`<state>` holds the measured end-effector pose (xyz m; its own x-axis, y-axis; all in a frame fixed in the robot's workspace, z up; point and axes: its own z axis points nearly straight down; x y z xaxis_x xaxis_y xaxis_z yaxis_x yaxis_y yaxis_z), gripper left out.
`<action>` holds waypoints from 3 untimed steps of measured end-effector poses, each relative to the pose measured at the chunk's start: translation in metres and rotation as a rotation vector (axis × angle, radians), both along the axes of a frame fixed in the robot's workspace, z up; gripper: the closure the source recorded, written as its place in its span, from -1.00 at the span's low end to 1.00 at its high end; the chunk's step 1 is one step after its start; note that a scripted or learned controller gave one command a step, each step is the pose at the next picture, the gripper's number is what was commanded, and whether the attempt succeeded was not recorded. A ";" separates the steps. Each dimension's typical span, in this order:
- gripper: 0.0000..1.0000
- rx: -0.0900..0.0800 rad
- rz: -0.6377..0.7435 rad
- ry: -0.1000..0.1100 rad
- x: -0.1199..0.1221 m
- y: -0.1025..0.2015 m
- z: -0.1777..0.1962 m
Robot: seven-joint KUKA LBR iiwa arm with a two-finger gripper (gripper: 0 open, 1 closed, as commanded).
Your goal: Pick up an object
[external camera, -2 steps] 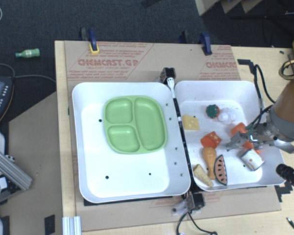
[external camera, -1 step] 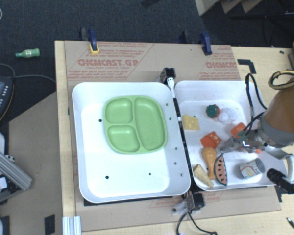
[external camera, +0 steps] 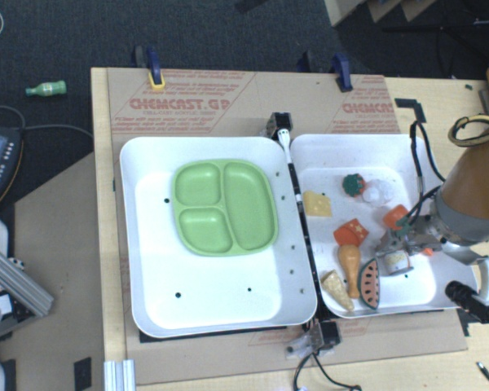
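The right bin (external camera: pixel 416 149) holds several small toy foods. Among them are a yellow block (external camera: pixel 316 204), a green round piece (external camera: pixel 354 184), a red piece (external camera: pixel 350 233), an orange-red piece (external camera: pixel 395 216), a carrot-like piece (external camera: pixel 350 261), a watermelon slice (external camera: pixel 369 283) and a pale piece (external camera: pixel 335 287). My gripper (external camera: pixel 397 249) is low inside this bin, right of the red piece and the carrot and just below the orange-red piece. The wrist hides what lies under it.
In the left bin (external camera: pixel 138 218) lies a green divided plate (external camera: pixel 225 207). A clear plastic item (external camera: pixel 380 192) rests near the green piece. The arm's orange band (external camera: pixel 477 187) hangs over the right bin's right wall. Clamps and cables line the bench's far edge.
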<state>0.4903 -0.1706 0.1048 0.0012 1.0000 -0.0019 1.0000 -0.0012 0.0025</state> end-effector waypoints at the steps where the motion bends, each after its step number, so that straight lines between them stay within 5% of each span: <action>1: 1.00 -0.001 0.003 -0.003 0.010 0.004 0.048; 2: 1.00 -0.001 0.003 -0.006 0.009 0.007 0.112; 3: 1.00 0.000 0.002 -0.001 0.010 0.007 0.121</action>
<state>0.5000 -0.1637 0.2254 -0.0009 1.0000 -0.0018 1.0000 0.0009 0.0038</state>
